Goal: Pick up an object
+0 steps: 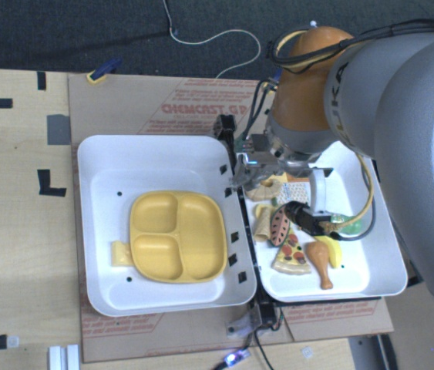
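The gripper hangs low over the right bin, at about 10 o'clock within it and close to the wall it shares with the left bin. The wrist above covers it, so I cannot tell whether it is spread or pressed together, and nothing can be seen pinched in it. A white dotted piece lies very near it at 3 o'clock. At 5 o'clock from the gripper the cluster of toy food begins: a pale cracker-like piece touches a brown striped piece. The pizza slice lies further toward 6 o'clock, and the drumstick and banana sit just beside it on the 3 o'clock side. In the left bin a yellow divided plate sits near the middle, and a pale yellow piece pokes out from under its 8 o'clock edge. As I judge it, the task is at the reaching stage. Every piece appears to rest on a bin floor, so no pick-up is done. What is left is to close on one piece, likely one of those nearest the gripper, and lift it clear.
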### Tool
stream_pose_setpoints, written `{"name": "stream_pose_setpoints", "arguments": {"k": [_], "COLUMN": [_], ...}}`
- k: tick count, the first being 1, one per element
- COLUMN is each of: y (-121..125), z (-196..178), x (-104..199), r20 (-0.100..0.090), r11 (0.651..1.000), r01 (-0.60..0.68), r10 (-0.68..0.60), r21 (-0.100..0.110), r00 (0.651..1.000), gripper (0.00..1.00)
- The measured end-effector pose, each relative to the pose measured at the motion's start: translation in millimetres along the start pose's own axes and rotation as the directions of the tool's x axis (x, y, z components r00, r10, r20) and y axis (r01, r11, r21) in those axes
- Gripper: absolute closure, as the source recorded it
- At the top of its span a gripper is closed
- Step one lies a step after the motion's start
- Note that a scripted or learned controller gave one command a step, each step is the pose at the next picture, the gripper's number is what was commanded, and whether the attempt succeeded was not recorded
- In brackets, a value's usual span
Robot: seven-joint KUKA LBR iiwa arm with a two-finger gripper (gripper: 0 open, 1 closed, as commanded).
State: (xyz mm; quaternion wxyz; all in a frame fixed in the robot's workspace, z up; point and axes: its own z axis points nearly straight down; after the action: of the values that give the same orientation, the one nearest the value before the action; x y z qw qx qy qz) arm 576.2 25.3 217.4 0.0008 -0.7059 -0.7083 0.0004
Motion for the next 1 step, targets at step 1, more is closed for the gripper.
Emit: {"name": "stream_pose_setpoints", "arguments": {"k": [1], "y": [-2.8], "z": [-4.7], "x": [-12.0], "r20": [0.001], "r11": [1.0], "r01": [-0.002], "r10": [0.002], "r21": [0.0], "r00": [1.0], "gripper": [1.0]}}
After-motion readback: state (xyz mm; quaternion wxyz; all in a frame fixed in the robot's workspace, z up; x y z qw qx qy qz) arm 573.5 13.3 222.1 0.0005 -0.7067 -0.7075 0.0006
